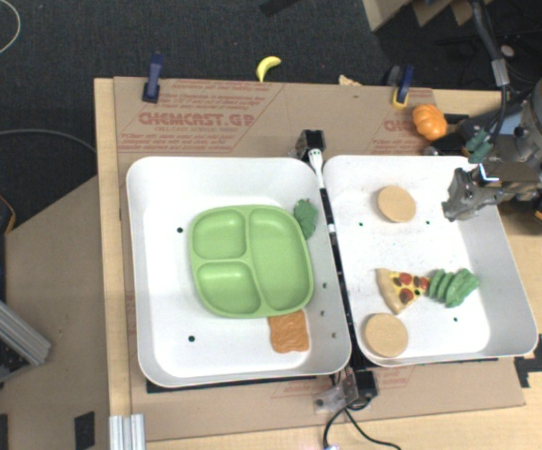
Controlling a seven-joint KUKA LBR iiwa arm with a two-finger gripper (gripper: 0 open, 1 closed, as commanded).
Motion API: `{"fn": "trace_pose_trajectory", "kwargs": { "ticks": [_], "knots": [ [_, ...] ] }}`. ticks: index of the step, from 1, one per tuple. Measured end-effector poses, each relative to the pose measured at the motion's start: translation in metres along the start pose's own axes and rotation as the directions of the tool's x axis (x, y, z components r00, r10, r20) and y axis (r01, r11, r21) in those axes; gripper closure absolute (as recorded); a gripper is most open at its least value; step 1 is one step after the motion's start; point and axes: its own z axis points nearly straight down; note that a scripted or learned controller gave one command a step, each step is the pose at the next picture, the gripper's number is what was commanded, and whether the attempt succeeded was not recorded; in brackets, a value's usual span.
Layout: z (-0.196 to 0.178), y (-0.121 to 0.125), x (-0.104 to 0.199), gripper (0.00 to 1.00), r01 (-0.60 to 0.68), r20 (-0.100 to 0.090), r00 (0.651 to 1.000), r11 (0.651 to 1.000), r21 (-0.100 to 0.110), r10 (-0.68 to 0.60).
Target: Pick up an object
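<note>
My gripper point(462, 198) hangs over the far right corner of the right bin point(496, 251), with nothing seen between its fingers. In that bin lie a tan round cookie point(396, 204) at the back, a pizza slice point(400, 289) and a green leafy piece point(452, 287) in the middle, and a second tan round point(384, 335) at the front. The gripper is right of the back cookie and apart from it. The left bin point(154, 251) holds a green divided plate point(250, 260), a small green piece point(306, 217) and an orange slab point(289, 332).
A small orange pumpkin-like toy point(429, 121) and a yellow banana toy point(267, 67) lie on the brown board behind the bins. Blue clamps point(152, 79) hold the board's back edge. A black bar point(325, 216) runs between the two bins.
</note>
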Motion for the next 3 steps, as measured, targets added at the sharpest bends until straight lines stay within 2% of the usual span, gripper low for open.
{"fn": "trace_pose_trajectory", "kwargs": {
  "ticks": [1, 2, 3],
  "knots": [
    [0.183, -0.002, 0.022, 1.0, -0.001, -0.001, 1.0, 1.0, 0.012, 0.001],
    [0.11, 0.002, 0.092, 1.0, 0.007, -0.002, 1.0, 1.0, -0.014, -0.007],
    [0.076, 0.012, 0.159, 1.0, 0.007, -0.002, 1.0, 1.0, -0.012, -0.007]
  ]
}}
